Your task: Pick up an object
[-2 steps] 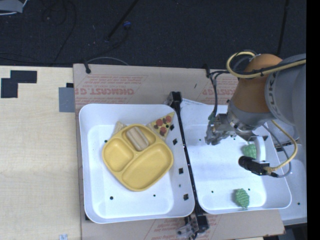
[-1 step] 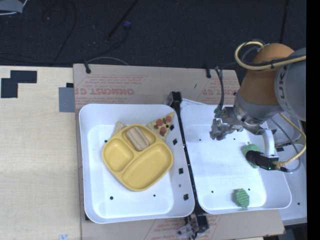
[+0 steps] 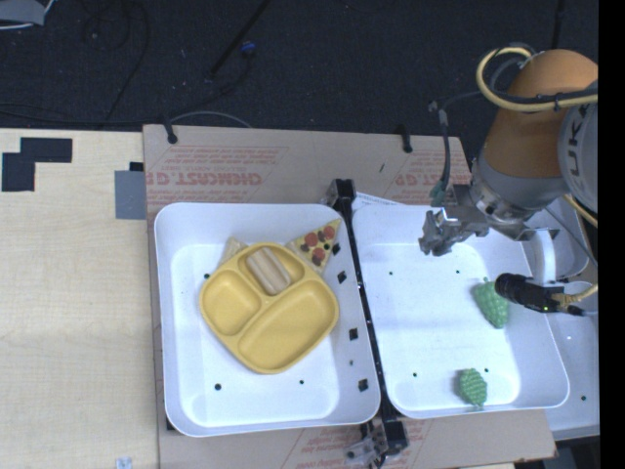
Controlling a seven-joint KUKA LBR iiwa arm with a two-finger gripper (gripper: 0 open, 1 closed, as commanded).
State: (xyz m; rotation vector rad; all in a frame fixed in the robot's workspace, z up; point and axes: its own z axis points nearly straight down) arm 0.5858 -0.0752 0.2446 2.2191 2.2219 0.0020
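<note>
On the tabletop point(image 3: 68, 291) we see the left bin point(image 3: 186, 379) holding a yellow divided plate point(image 3: 283, 325) and pizza slice point(image 3: 320, 243), the right bin point(image 3: 430, 389) holding two green objects point(image 3: 492, 303) point(image 3: 473, 386), while our gripper point(image 3: 439, 234) hovers over its back, finger state unclear.

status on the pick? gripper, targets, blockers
Gripper above right bin's back edge, nothing seen in it. Two green objects loose in that bin: one far right, one near front. Nothing blocking them.
</note>
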